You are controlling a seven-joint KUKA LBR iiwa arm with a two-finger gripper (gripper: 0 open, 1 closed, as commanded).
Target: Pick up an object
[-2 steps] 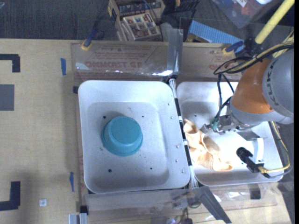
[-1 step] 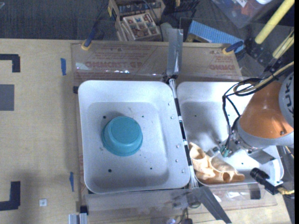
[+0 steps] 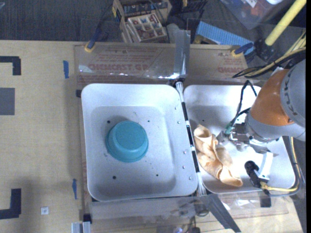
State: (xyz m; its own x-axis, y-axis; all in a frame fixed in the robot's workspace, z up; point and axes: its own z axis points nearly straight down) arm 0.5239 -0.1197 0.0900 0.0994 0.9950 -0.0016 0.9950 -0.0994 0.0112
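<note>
tan crumpled cloth (image 3: 215, 155) lies in the right bin (image 3: 210, 99), against its left wall, running toward the near edge. claw (image 3: 228, 136) sits low at the cloth's right side, close against it; contact unclear. its tips are hidden under the wrist housing, so opening and any hold cannot be told. grey arm (image 3: 272, 111) with orange band covers much of the right bin. teal bowl (image 3: 127, 141) rests upside down in the left bin (image 3: 97, 101), well apart.
</note>
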